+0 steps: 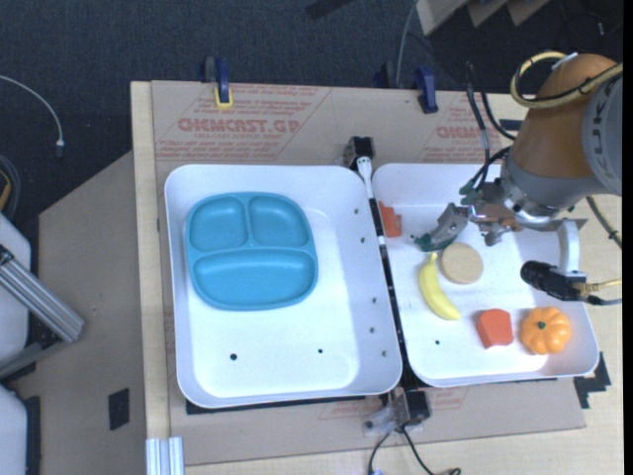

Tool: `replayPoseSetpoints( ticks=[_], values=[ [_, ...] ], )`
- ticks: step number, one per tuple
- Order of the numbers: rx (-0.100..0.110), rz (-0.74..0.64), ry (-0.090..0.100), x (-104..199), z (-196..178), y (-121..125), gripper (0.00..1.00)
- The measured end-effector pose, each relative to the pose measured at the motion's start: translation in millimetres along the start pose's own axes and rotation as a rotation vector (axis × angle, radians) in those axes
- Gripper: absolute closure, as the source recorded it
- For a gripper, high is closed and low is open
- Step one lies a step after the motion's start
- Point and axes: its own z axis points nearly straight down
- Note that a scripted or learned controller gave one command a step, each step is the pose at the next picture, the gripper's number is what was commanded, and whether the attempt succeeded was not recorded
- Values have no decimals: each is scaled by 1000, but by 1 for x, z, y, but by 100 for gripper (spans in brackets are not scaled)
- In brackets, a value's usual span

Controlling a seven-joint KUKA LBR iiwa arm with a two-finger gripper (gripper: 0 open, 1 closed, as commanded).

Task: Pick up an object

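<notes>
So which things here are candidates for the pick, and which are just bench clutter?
Job, all in the right bin:
banana
tan disc
red block
pumpkin
small orange piece
tool, above the disc

Lying about:
blue plate in the left bin
blue clamps on the board's far edge

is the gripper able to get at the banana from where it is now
Probably yes. The banana lies bare on the right bin's floor, nothing on top of it. The gripper hangs just above it. The round tan piece sits close beside it and could crowd a grasp.
</notes>
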Motion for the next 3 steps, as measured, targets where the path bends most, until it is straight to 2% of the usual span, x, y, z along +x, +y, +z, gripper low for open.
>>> replayPoseSetpoints(
  ticks=[1,2,3],
  values=[
    [-2,0,0,-2,50,-10,0],
    [-5,1,-2,-2,39,-9,100],
    [-9,1,-3,-7,-4,-10,100]
  ],
)
